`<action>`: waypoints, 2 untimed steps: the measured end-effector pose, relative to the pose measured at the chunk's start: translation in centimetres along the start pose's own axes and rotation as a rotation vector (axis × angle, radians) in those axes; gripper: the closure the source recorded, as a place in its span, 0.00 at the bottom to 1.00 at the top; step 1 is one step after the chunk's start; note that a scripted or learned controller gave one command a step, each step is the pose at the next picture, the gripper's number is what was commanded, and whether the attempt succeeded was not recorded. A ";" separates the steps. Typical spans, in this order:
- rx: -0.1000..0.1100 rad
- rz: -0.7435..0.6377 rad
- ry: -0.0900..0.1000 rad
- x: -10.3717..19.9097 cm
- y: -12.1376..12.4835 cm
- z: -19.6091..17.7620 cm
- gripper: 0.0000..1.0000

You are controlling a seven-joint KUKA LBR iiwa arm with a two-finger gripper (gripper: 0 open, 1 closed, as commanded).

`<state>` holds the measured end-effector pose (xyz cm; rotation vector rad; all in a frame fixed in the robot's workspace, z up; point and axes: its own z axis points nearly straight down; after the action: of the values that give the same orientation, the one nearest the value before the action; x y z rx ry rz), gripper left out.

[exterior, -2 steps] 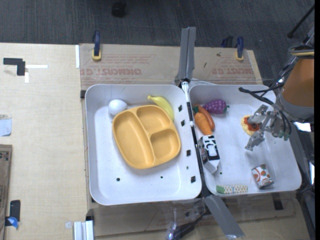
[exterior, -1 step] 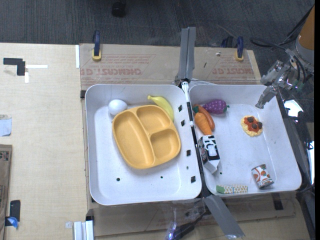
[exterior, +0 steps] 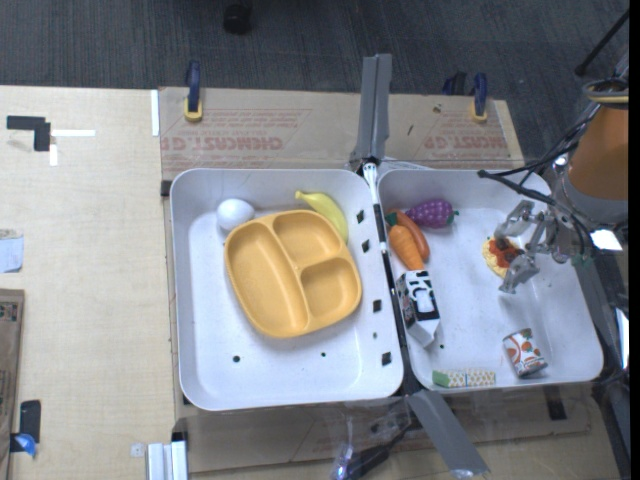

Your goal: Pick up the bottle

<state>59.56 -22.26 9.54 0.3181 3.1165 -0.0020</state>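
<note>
The bottle (exterior: 418, 305), dark with a black-and-white label, lies on its side against the left wall of the right bin. My gripper (exterior: 507, 258) hangs over the right side of that bin, well to the right of the bottle and apart from it. Its fingers (exterior: 511, 276) stand open, spread above a small red and yellow toy (exterior: 495, 255) that rests on the bin floor. Nothing is held between them.
The right bin (exterior: 470, 308) also holds purple grapes (exterior: 432, 212), an orange carrot (exterior: 408, 241), a small can (exterior: 524, 354) and a flat pale box (exterior: 465, 378). A yellow divided plate (exterior: 293, 271), a banana (exterior: 326, 209) and a white egg (exterior: 236, 212) lie in the left bin (exterior: 200, 348).
</note>
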 end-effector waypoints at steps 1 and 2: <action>-0.001 -0.112 0.001 -4.5 0.9 -17.7 0.00; -0.004 -0.436 0.006 -2.1 8.5 -11.5 0.00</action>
<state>63.23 -14.29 21.04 -0.3641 3.1171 0.0019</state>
